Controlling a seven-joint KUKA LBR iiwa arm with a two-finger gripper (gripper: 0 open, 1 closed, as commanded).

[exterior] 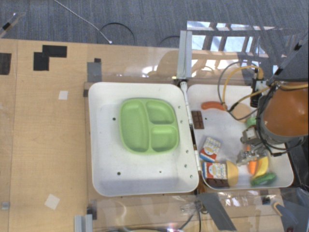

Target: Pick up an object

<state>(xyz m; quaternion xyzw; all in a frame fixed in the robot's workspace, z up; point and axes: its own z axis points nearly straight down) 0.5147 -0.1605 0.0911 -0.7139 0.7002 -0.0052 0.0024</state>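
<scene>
Two white bins sit side by side on a wooden bench. The left bin [104,178] holds a green plate [147,125] with three sections. The plate lies near the middle, with bare white floor all around it, most of it on the left and at the bottom.

The right bin [195,95] is crowded with small toys. A small carton [210,149] in white, red and blue lies near the middle. Just below it sits a little box [215,170] with a picture on its front. Both have printing on them, but it is too small to read. A brown bar [197,120] lies against the left wall of this bin. An orange carrot shape [212,106] lies near the top. A tan lump [232,173] touches the little box. In the bottom right corner, a yellow banana [262,165], a small orange piece [252,167] and a green vegetable [263,179] are packed close together.

The arm comes in from the right, with its orange band [286,115] over the right side of this bin. The gripper [250,151] points down just above the orange piece and the banana. I cannot tell its state, and nothing can be seen held in it.

The right bin has some bare floor in its upper left part. The toys at the bottom sit close to the rim.
</scene>
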